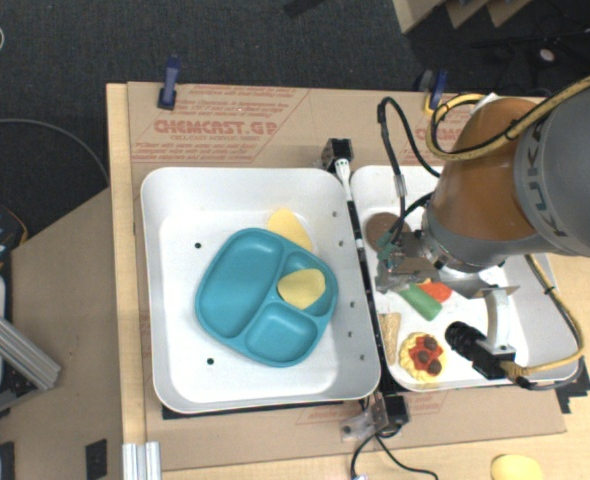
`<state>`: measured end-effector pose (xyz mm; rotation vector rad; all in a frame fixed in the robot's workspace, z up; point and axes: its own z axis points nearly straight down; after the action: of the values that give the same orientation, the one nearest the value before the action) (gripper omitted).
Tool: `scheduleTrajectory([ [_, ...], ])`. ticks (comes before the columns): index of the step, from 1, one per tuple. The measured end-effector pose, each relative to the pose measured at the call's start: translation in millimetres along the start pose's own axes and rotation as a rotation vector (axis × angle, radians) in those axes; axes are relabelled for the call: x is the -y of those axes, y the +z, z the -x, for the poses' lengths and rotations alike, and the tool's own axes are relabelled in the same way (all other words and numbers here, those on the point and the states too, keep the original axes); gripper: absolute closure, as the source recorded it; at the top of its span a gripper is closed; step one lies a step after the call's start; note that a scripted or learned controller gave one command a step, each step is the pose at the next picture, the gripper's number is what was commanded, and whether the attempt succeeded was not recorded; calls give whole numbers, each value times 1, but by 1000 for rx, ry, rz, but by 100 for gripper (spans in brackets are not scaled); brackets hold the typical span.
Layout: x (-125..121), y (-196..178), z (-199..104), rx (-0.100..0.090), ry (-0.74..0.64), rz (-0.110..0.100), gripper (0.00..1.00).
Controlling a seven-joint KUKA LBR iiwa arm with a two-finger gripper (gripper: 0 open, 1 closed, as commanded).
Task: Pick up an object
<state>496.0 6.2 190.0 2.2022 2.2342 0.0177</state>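
**Desk:** What sits closest to the lens?

**Photographer:** Low in the frame, right of centre, a toy pizza (422,355) with red topping lies at the near end of the right bin (540,328). A tan stick (391,325) is just beside it, on its upper left.

**Desk:** And the robot?

**Photographer:** A little farther back, the pincer (397,268) hangs low over the left side of that bin. I cannot tell whether it is open or closed. A green piece (418,300) and an orange piece (437,291) lie together just below and right of it, and a brown disc (379,232) lies beyond it. The grey and orange arm (505,188) covers most of the bin's far end.

**Desk:** The other bin?

**Photographer:** The left bin (175,228), centre frame, holds a teal divided plate (240,288) with a yellow slice (301,286) in its right compartment. A paler yellow wedge (288,228) shows at the plate's far edge. At the table's (225,133) far edge, a blue clamp (169,83) is at upper left.
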Motion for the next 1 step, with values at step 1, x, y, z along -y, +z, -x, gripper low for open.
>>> scheduleTrajectory([
  [1,1,-137,-66,-1,6,4,100],
])
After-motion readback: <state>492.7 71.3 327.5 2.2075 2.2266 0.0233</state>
